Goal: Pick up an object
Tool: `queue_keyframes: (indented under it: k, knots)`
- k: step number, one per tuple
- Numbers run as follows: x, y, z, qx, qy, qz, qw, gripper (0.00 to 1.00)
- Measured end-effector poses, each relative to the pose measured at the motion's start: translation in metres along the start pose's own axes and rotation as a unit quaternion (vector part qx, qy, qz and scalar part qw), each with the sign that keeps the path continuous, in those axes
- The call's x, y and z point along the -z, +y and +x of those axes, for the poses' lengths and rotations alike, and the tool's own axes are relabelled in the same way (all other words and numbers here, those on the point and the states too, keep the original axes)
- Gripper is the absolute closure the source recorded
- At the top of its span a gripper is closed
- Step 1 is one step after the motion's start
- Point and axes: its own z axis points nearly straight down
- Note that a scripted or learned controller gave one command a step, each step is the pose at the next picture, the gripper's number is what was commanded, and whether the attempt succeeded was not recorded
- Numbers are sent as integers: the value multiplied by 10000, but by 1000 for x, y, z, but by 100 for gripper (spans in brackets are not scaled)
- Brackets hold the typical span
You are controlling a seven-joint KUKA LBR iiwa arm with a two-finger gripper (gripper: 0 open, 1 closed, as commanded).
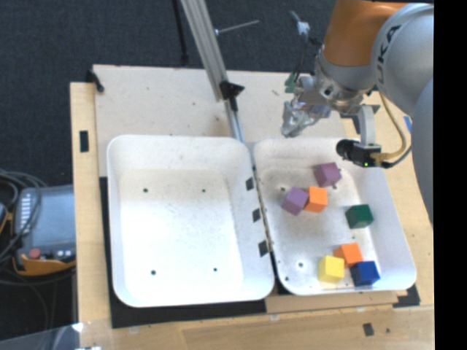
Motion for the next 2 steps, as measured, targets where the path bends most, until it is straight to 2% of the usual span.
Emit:
queue_keyframes:
  k: [2]
  knots:
    - [-8,-22,103,1,-5,7,10000,100]
